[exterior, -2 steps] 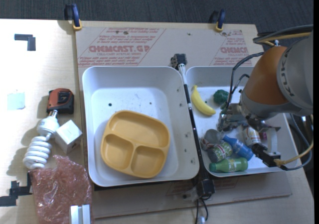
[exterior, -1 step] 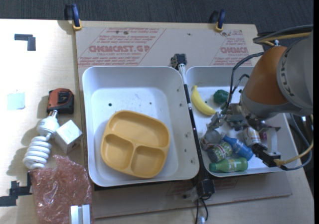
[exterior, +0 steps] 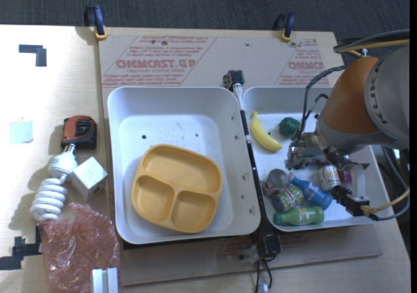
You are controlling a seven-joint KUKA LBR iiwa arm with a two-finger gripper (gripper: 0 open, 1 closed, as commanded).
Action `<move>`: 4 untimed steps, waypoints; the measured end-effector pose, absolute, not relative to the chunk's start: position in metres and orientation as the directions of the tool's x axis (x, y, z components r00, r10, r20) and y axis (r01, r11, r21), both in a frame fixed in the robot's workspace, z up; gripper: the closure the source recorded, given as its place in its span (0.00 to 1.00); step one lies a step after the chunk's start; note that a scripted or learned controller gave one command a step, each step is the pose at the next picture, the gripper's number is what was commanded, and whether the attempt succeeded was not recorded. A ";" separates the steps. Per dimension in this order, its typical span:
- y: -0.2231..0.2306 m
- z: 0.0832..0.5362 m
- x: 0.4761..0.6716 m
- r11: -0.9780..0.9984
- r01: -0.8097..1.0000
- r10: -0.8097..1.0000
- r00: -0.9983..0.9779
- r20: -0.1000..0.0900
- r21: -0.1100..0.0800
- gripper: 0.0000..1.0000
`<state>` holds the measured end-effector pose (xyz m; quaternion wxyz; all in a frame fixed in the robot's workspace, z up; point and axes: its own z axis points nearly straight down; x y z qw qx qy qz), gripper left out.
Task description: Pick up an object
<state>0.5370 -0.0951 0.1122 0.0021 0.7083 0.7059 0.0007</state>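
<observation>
Pale wood counter [exterior: 45, 18] under a slanted overhead look, two white bins side by side on a printed board. Left bin [exterior: 124, 106] carries a yellow divided plate [exterior: 176, 186]; right bin [exterior: 260, 99] is where the action is. Banana [exterior: 264, 134] lies at ten o'clock in that bin, a green lump [exterior: 289, 126] just beside it toward twelve, and a heap at six: green bottle [exterior: 298, 217], blue bottle [exterior: 311, 193], a small jar [exterior: 287, 198]. Arm [exterior: 355, 99] comes in from three o'clock, and the hand [exterior: 305, 153] hangs low over the bin's centre, near the heap. Spread or pressed together? Cannot tell; the wrist hides it. That banana looks light, firm and apart from the clutter, so a pinch across its middle seems the safest bet. Those bottles look smooth and round, likely to roll.
</observation>
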 end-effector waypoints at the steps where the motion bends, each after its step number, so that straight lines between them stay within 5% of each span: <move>1: -0.095 0.112 0.537 -0.003 1.000 1.000 0.003 -0.002 0.004 0.00; 2: -0.094 0.092 0.504 -0.002 1.000 1.000 0.002 0.000 0.001 0.00; 3: -0.095 0.102 0.505 -0.003 1.000 1.000 0.003 -0.001 0.003 1.00; 4: -0.095 0.102 0.505 -0.002 1.000 1.000 0.002 -0.001 0.003 0.00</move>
